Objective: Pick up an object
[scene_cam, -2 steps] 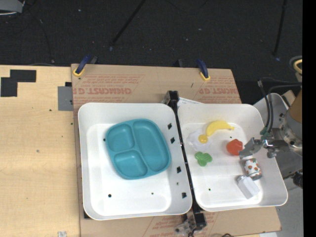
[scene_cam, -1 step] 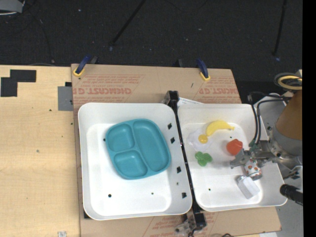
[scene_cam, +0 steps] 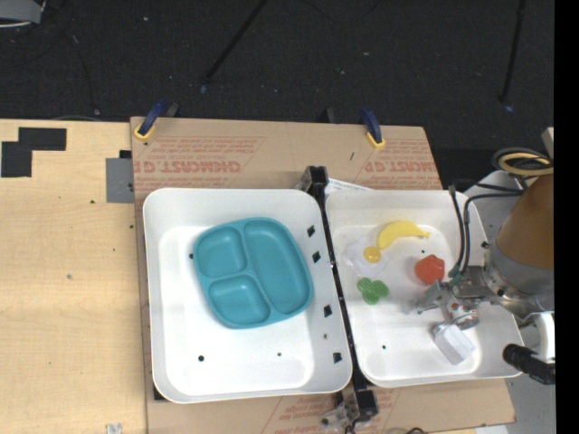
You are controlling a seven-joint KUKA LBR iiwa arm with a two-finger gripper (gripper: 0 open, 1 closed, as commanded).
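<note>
**Pincer down in the right bin, near the toy food**

The pincer (scene_cam: 450, 307) sits low in the right bin (scene_cam: 398, 369), at the end of the grey arm (scene_cam: 529, 283) that comes in from the right. I cannot tell if it is apart or together, because it is small and dark here. Nothing can be seen held in it.

Just below the pincer lies a small pale grey block (scene_cam: 452, 343), on the bin floor. Just above it and a little to the left is a red toy (scene_cam: 430, 268), very near the metal parts. I cannot tell if they touch.

Farther left is a small green toy (scene_cam: 372, 289). Above that is a fried egg toy (scene_cam: 369, 254), white with a yellow middle. A yellow banana (scene_cam: 402, 233) lies next to the egg, toward the back of the bin.

The left bin (scene_cam: 181, 351) sits right beside the right bin. In it lies a blue plate (scene_cam: 251, 271) with three parts.

Both bins rest on a brown cardboard sheet (scene_cam: 271, 156). Two clips, blue and yellow, hold the sheet at its far edge: a left clip (scene_cam: 147, 128) and a right clip (scene_cam: 372, 127). The sheet lies on the light wooden desk (scene_cam: 63, 287).
</note>
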